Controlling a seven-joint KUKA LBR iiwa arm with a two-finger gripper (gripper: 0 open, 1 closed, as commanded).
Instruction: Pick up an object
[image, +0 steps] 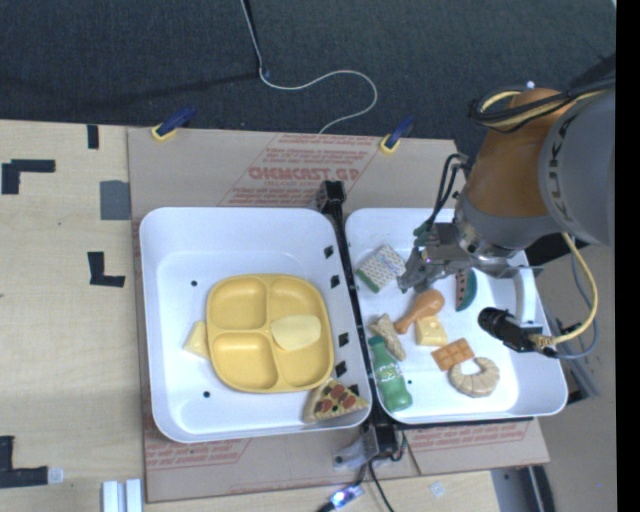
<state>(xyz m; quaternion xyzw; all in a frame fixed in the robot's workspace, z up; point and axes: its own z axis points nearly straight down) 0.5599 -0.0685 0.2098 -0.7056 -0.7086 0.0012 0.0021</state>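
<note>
The drumstick toy (419, 309) lies in the right bin (540, 395), among the cheese wedge (431, 331) and waffle (452, 353). Just above it hangs the gripper (428, 268) — whether its claw is open or closed I cannot tell. This looks like the approach step (nothing visibly held); next it likely needs a straight descent.

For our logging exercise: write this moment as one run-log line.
tool: over right bin | nearest: drumstick | left bin: yellow tray

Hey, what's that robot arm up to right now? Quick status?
Hand low over right bin, nothing seen in its grip. Chicken drumstick just beneath. Cheese wedge and green bottle crowd close.
</note>
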